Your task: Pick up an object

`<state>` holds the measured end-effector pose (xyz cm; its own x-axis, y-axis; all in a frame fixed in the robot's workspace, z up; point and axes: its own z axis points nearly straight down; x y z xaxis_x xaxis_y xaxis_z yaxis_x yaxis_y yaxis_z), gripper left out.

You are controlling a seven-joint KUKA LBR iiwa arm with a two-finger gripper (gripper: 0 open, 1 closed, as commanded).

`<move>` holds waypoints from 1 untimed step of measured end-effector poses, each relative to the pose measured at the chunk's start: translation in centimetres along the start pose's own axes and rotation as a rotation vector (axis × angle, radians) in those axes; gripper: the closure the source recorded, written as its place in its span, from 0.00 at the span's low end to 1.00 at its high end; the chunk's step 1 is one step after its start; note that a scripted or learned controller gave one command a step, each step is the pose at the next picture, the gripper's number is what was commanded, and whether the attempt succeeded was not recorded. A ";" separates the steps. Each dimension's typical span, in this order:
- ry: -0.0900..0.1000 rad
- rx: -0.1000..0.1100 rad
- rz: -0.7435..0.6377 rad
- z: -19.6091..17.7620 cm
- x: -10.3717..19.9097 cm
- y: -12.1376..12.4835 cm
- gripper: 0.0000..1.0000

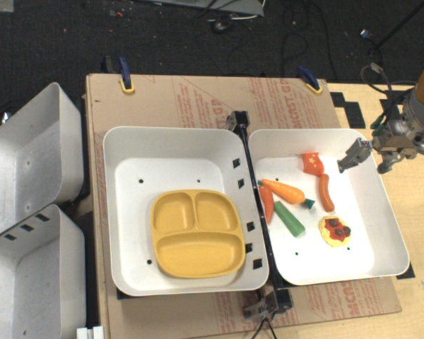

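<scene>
The end effector (371,155) hangs wide open and holds nothing, over the right bin's (381,260) far edge. The sausage (326,192) lies just left of it, pointing near to far.

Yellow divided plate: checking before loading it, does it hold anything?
Empty. The yellow divided plate in the left bin shows three bare compartments.

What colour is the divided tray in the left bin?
Yellow tray, clearest in the camera view.
</scene>
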<state>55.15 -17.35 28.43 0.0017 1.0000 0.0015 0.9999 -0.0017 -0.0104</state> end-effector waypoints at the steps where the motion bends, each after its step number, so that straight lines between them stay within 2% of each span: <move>1: -0.002 -0.010 -0.002 -0.5 0.0 0.2 0.00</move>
<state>55.33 -17.33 28.97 -0.0008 1.0000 -0.0008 1.0000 0.0008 -0.0004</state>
